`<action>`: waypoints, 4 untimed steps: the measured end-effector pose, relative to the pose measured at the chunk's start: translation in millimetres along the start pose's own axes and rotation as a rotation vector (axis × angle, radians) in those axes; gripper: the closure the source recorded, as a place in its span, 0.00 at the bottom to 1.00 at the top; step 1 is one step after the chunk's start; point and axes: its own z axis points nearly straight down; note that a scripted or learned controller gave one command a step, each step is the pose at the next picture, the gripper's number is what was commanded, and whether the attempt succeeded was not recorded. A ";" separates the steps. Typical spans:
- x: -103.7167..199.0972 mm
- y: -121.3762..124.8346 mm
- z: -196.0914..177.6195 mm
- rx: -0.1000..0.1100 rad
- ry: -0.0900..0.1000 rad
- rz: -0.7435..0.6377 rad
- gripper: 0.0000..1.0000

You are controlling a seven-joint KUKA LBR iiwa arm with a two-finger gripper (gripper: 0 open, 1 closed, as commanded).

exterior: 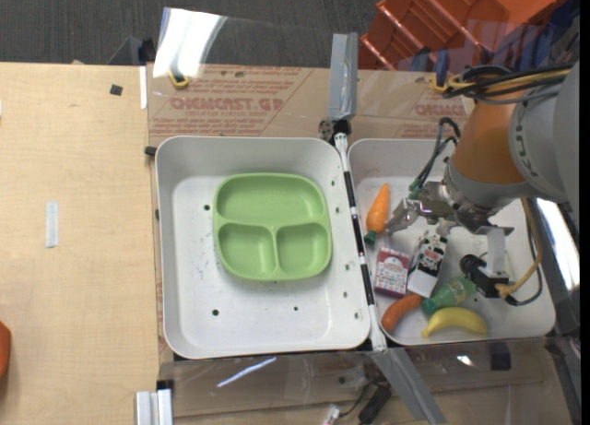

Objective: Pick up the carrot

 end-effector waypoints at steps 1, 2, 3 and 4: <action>9.8 69.2 -1.3 0.000 -0.001 0.015 0.00; 6.4 24.1 -0.1 0.000 -0.001 0.061 0.00; -9.9 -70.6 0.5 0.001 0.001 0.128 0.00; -70.5 -81.8 -0.4 0.001 0.013 0.192 0.00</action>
